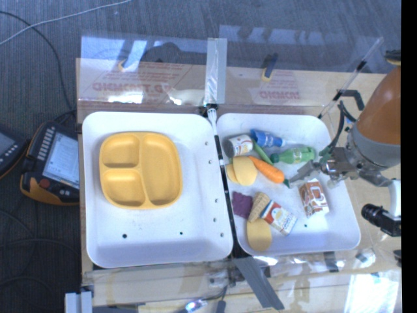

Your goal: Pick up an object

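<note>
Pale yellow rounded plastic toy (258,234) lying at the right white bin's (345,230) near edge, beside the small printed carton (280,218).
Claw (306,169) is hovering beyond it, near the orange carrot (268,169); its spread I cannot tell. The toy is looking light, stiff, slippery; pinching across its width seems best.

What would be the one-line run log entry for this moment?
gripper: over right bin, nothing seen held | nearest: carrot, green bottle | left bin: yellow tray | pick: not done
</note>
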